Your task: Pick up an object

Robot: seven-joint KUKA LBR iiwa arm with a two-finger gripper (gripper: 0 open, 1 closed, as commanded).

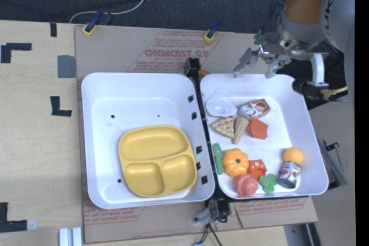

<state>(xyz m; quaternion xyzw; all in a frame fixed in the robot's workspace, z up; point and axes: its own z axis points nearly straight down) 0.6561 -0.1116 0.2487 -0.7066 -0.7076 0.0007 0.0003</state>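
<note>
Objects for picking lie in the right bin (300, 102), all below and in front of the fingers (258, 64). We note the fingers spread apart, nothing between them, hovering above the bin's far rim.

Nearest to the fingers: a clear cup-like piece (218, 106), faint against the white floor, and a small packet with a red and white label (254, 109). Just past those, two tan wedge pieces (230, 127) touching each other, and a red block (258, 129) beside them. Farther off toward the near rim: an orange pumpkin (235, 162), a small red cube (257, 167), a pink round piece (247, 185), a green piece (268, 182), a small can (289, 175) with an orange ball (293, 155) just beyond it. A green strip (217, 158) lies along the wall shared with the left bin, where a yellow divided tray (157, 159) rests.

Our judgement: the descent has not begun, so target choice is what matters. The red block looks the best bet, since it has flat sides and some bare floor on its right. We would centre over it, keep the fingers wide, turn them so neither tip lands on the wedges, and come down fully before closing. The clear cup is hard to read; the clustered pieces by the near rim invite a double grab or a nudge.
</note>
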